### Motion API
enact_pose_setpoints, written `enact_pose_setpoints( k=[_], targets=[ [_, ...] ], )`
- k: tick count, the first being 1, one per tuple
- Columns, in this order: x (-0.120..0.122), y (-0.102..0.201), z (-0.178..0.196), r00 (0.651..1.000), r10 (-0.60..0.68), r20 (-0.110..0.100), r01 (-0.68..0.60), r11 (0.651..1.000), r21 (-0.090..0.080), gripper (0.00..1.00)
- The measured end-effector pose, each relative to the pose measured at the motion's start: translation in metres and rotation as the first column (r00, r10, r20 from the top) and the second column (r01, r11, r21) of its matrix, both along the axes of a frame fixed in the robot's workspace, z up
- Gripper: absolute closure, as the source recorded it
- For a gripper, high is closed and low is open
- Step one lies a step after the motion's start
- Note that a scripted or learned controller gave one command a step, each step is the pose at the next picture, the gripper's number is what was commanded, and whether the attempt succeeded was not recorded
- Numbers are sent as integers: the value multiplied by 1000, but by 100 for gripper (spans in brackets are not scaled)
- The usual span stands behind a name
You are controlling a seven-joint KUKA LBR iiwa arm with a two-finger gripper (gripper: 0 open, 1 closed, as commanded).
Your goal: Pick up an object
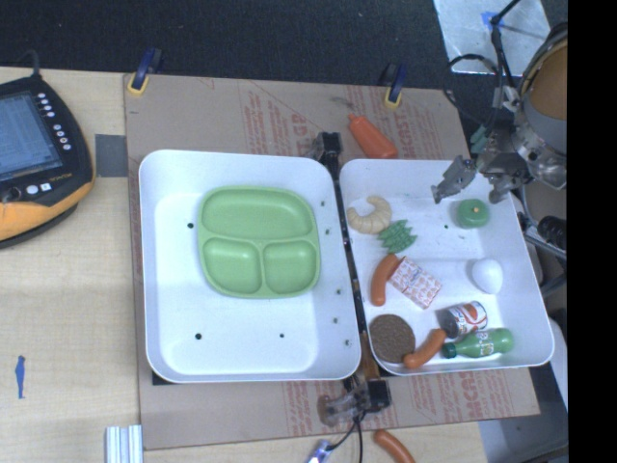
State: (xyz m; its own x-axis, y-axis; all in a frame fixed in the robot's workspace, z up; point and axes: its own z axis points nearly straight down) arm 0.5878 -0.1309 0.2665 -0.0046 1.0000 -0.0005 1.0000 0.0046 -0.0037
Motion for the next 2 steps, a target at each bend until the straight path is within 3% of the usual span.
enact_pose_setpoints(
  k=[1, 2],
  targets=[
    [67, -4, -134, 1000, 2, -3, -2, 1000, -1, 0],
    [14, 26, -175, 1000, 0, -2, 0, 1000, -1, 0]
  ],
)
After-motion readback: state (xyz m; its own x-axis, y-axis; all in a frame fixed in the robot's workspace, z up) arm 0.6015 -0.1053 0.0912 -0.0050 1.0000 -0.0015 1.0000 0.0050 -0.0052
